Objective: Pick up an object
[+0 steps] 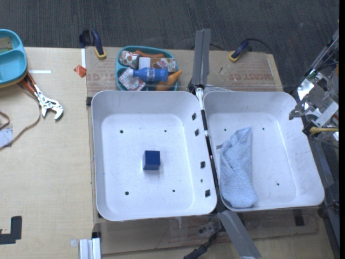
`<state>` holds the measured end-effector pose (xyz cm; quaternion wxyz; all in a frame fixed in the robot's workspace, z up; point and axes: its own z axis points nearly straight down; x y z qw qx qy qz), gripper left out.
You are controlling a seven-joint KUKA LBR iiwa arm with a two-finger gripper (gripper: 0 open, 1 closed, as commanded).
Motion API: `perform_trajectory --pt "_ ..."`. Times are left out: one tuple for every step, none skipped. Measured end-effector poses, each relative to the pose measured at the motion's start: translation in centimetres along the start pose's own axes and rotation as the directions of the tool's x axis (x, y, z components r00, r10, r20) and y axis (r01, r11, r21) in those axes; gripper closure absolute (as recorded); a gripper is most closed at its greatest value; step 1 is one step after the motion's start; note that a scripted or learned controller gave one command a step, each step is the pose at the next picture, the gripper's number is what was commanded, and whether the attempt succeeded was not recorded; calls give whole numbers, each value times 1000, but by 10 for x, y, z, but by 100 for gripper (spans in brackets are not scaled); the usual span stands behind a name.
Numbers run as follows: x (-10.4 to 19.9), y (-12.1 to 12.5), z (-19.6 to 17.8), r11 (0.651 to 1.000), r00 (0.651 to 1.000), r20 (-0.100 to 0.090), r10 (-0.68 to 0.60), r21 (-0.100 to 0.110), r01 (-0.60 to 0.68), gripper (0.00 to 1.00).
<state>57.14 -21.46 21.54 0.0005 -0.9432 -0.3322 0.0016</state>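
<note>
Block [152, 160]: dark blue. Cloth [239, 168]: pale blue-grey. Two bins [108, 198]: white. Tub [124, 55]: teal, with mixed orange, white and blue contents. Bench [43, 188]: tan.

The grey metal two-finger gripper [311, 108] is seen at the far right edge of the camera view, tilted and partly cropped (its outline is cluttered by cables and brackets). It is held high, off to the right side. Its jaw state cannot be made out here.
</note>
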Motion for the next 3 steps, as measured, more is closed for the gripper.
perform_trajectory --pt "-2 -11 -6 986 986 1 168 1 -168 0" --pt "113 -110 -21 978 978 1 211 0 -211 0" --pt "124 -114 25 902 902 3 432 2 -432 0"
